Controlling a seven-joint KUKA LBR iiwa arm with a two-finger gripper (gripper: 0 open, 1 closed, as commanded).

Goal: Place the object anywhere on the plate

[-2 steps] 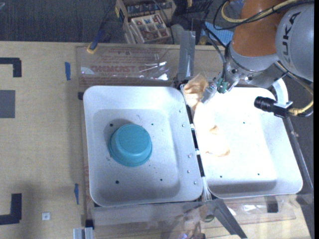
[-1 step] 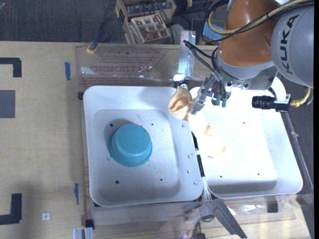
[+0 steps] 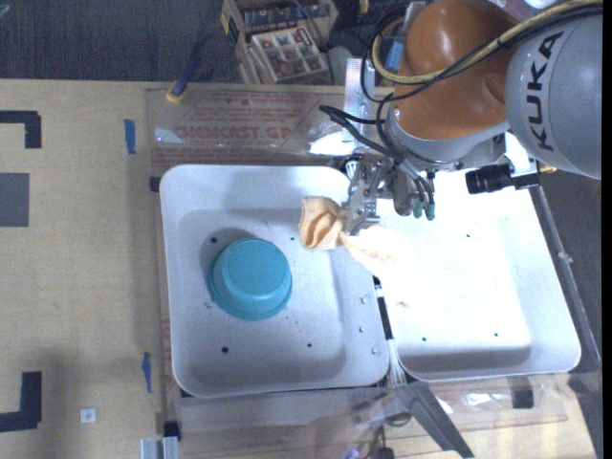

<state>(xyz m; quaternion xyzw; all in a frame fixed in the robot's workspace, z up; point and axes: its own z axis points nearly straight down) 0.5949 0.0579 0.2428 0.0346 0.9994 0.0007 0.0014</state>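
Tan bench [image 3: 76, 256] seen at left, clutter behind. Left bin [image 3: 191, 194] holds blue plate [image 3: 251, 277], upturned. Tan cloth [image 3: 330, 229] is pinched at upper fold by gripper [image 3: 361, 213], draped across bin divide. Judged light, limp, best held by bunched fold. Right bin [image 3: 497, 295] lies under arm.

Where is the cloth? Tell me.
The tan cloth hangs at the pincer, above the divide between the two white bins, up and right of the blue bowl.
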